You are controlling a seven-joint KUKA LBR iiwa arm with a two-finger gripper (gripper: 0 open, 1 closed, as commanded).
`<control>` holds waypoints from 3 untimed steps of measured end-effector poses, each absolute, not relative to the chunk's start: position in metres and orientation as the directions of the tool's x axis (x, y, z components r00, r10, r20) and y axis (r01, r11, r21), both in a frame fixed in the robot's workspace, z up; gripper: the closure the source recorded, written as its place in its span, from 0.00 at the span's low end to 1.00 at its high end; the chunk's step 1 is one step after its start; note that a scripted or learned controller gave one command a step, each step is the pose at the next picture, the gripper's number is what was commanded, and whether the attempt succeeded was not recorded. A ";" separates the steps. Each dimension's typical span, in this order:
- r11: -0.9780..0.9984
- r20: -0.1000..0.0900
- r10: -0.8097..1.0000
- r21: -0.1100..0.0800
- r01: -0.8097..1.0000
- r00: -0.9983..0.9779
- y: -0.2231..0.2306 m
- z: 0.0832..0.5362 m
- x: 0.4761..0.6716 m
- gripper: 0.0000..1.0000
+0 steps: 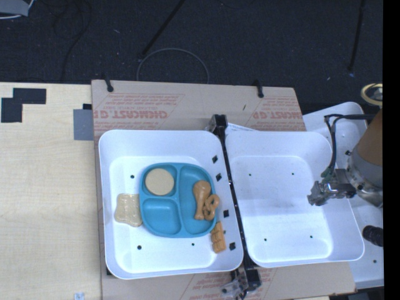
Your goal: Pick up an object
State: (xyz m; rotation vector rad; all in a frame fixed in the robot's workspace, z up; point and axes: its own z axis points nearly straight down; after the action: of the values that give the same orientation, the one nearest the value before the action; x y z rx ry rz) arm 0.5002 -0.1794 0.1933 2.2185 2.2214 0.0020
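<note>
The things to pick from all sit in the left bin point(119, 161), in the lower left middle of the frame. The easiest one to grab is probably the small tan piece point(217, 237) lying on the white floor just below the right corner of the blue tray point(164, 220). It looks light and bumpy, maybe a bit soft like a toy snack, so it should not slip much. It lies long and thin, so pinching it across its narrow middle looks best. It is close to the bin wall, so there is little room on that side

The pale bread-like piece point(128, 209) touches the left edge of the tray. It looks flat and light, and a flat thing is hard to pinch from above

The tray has three parts. A round tan disc point(159, 181) lies in the top left part, and a twisty brown pretzel shape point(204, 200) lies in the right part. Both look light too

The gripper point(319, 194) is far off, at the right edge of the right bin point(281, 255), well apart from all these things. I cannot tell if it is open or closed, and nothing shows in it
</note>
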 end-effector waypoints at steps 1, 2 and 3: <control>0.002 -0.001 1.000 0.002 1.000 -0.002 -0.170 0.249 0.502 1.00; 0.005 0.003 1.000 -0.004 1.000 -0.005 -0.109 0.239 0.503 1.00; 0.006 0.003 1.000 -0.003 1.000 -0.006 -0.052 0.246 0.504 1.00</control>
State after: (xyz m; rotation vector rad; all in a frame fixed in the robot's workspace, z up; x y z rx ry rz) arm 0.5042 -0.0518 0.2459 2.2177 2.2307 0.0005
